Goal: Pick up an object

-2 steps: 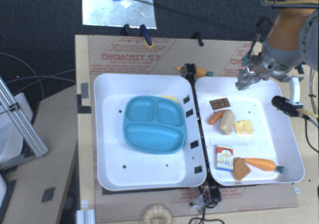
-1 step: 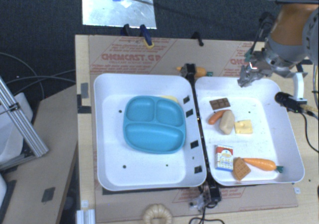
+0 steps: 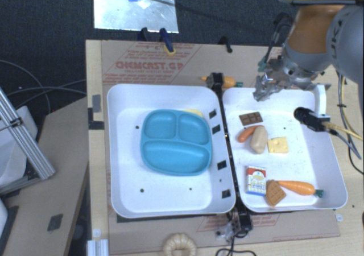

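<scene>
A robotics lab: bench (image 3: pixel 142 58), loose cables (image 3: pixel 34 87), aluminium frame (image 3: pixel 20 141).

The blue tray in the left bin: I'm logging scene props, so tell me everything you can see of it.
The blue tray is a light blue, smooth, plastic-looking dish with rounded corners and three compartments: two smaller ones at the far side, one long one nearer the camera. It lies flat, right side up, slightly turned, about mid-floor of the left bin. A pale yellow item peeks from behind its far edge.

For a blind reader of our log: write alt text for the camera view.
A grey robot arm with its pincer hangs over the far edge of the right bin, which holds a carrot, a cheese slice, a chocolate bar and other toy foods. The left bin holds a blue divided plate.
</scene>
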Robot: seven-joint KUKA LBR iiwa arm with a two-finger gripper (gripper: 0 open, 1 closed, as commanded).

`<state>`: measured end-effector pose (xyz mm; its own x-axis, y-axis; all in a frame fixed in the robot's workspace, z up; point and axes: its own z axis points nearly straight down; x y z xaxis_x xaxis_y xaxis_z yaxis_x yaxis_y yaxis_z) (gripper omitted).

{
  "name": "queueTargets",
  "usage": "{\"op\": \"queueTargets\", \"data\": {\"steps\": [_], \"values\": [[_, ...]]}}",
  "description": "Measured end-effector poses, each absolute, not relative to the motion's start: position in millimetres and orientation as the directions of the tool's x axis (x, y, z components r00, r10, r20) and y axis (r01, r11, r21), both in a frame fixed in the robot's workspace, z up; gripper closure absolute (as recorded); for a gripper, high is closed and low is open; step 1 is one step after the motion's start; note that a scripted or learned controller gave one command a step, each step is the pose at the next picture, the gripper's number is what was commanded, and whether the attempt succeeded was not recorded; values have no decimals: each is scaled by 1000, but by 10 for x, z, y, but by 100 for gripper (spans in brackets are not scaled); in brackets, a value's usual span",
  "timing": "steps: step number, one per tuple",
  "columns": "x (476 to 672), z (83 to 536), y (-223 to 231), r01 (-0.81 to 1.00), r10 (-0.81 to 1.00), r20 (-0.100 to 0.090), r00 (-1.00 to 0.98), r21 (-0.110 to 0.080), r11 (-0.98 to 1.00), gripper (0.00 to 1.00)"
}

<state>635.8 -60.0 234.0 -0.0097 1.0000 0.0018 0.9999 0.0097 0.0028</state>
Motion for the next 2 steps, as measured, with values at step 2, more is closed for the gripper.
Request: {"op": "queueTargets", "data": {"steps": [2], "values": [[5935, 2225, 377, 1000, 1000, 1, -9, -1, 9, 100]]}}
